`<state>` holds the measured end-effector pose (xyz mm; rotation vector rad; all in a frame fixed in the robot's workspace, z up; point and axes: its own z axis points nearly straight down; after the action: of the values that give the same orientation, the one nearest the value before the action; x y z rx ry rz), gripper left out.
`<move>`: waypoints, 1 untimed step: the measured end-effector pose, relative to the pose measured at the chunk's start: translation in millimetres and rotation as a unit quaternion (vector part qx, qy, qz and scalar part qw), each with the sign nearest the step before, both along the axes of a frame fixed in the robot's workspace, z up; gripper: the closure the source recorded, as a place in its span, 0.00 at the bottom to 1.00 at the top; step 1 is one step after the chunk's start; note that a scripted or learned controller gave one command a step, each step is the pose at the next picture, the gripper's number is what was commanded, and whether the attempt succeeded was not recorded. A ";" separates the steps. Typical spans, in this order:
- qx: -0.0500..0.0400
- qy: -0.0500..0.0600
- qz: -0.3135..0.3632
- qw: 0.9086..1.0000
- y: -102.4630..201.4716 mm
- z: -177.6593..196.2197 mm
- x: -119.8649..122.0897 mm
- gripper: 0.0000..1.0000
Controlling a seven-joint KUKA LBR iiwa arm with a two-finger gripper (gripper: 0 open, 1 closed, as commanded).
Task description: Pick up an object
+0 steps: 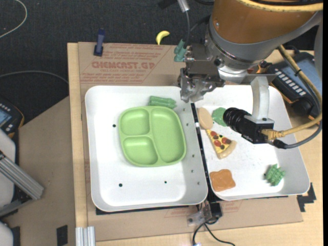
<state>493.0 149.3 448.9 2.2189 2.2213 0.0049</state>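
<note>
Green pod just beside gripper

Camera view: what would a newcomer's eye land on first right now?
The green divided plate in the middle of the left bin stands out first. Next comes the arm's orange band at top right, with the pincer hanging over the far end of the seam between the bins. In the right bin, a pizza slice lies near the middle.

green plate fills left bin middle, bare floor at near edge
</note>
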 end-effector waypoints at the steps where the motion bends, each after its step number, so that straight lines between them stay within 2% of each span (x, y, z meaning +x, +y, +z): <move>1: -0.001 0.006 0.004 1.000 73.0 -42.5 -16.0 1.00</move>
<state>477.0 222.2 406.4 2.2158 2.2346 -0.0099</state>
